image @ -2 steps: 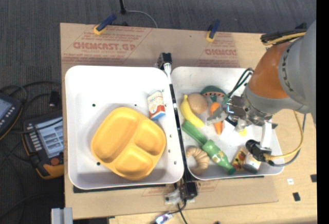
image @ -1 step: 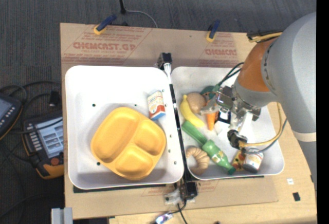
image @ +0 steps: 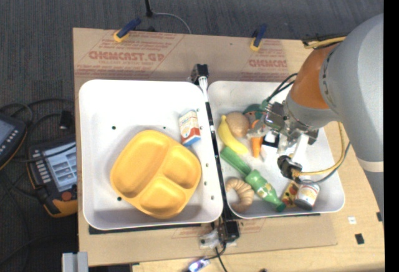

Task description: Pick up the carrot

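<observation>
The carrot (image: 255,143) is a small orange piece in the upper middle of the right bin (image: 330,193), with green leaves (image: 252,112) just above it. It lies between a banana and my gripper (image: 274,133). The gripper hangs low over the bin, its metal head immediately to the right of the carrot and partly covering the space beside it. Whether it touches the carrot is unclear. The grey arm with its orange band (image: 308,87) comes in from the upper right.
Around the carrot the right bin holds a banana (image: 225,136), a beige round item (image: 235,122), a green bottle (image: 252,178), a tan lumpy piece (image: 240,192) and a can (image: 305,194). The left bin (image: 93,140) holds a yellow divided plate (image: 156,172) and a small carton (image: 190,126).
</observation>
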You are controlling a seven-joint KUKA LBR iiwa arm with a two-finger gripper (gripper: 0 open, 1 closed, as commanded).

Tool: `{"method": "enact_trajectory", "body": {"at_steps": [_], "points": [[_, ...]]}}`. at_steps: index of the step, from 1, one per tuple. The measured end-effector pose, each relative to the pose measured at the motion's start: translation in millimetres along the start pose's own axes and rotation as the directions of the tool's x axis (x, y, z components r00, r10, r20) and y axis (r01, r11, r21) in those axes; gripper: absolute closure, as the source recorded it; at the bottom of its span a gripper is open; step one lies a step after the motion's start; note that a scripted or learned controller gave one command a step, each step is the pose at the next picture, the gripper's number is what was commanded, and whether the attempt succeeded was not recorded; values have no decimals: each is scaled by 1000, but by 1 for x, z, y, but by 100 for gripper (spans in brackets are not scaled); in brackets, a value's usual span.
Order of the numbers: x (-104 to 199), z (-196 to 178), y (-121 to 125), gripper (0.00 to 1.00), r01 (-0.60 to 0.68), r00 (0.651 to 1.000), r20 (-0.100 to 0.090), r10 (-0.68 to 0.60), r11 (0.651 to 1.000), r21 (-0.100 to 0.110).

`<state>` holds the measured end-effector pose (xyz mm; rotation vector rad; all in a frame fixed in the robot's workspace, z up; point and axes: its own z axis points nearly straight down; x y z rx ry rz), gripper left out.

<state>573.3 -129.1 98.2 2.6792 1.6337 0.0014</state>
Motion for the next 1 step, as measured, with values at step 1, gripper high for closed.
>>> {"method": "enact_trajectory", "body": {"at_steps": [1], "points": [[34, -86, -21, 100, 78, 997, 0, -78, 997, 5]]}}
